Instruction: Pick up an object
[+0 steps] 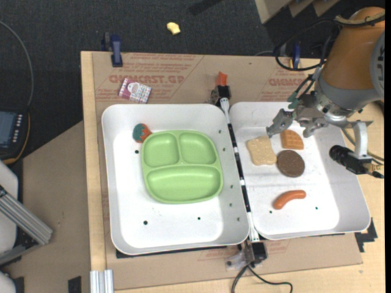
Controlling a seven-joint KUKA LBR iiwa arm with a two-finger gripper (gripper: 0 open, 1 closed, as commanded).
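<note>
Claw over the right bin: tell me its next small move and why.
Probably lower the claw straight onto the waffle piece: it hovers open just above that piece, nothing sits between its fingers, and the toast and brown patty lie close beside it.

My tabletop (183,72) is a brown cardboard-coloured sheet with faded red lettering printed along its far edge. A blue clamp (114,49) grips its far left corner, and a small pink-and-white packet (134,90) lies on the sheet near it. Beyond and to the left, the floor (55,17) is dark carpet, with a small yellow scrap (174,27) lying on it. A thin dark cable (18,72) curves across the carpet at left. The light is even and soft.
</note>
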